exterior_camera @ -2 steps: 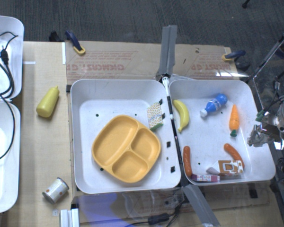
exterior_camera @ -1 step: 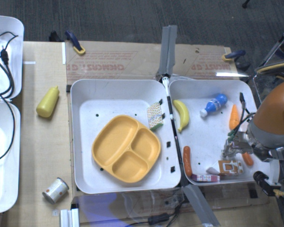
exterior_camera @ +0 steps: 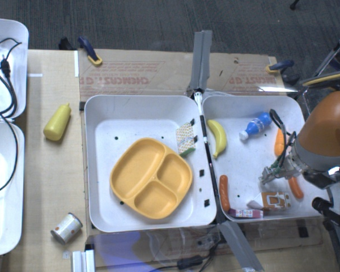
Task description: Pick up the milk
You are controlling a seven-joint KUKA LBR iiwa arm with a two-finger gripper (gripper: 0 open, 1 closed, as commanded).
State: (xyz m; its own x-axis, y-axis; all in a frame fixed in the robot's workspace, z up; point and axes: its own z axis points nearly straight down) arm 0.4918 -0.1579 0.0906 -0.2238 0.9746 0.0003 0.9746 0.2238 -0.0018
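Hovering tool (exterior_camera: 270,174), grip unclear, above milk (exterior_camera: 275,200); carrot (exterior_camera: 295,187) and sausage (exterior_camera: 224,192) nearby.

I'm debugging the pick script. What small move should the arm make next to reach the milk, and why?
Probably a short shift toward the bin's front wall, then straight down. The gripper hovers just behind the small brown carton, which I take for the milk, so it is not yet over it. The carton lies flat near the right bin front wall, with a carrot close beside it.

Single fixed camera above bench (exterior_camera: 136,72), slanted down over both bins (exterior_camera: 96,152).
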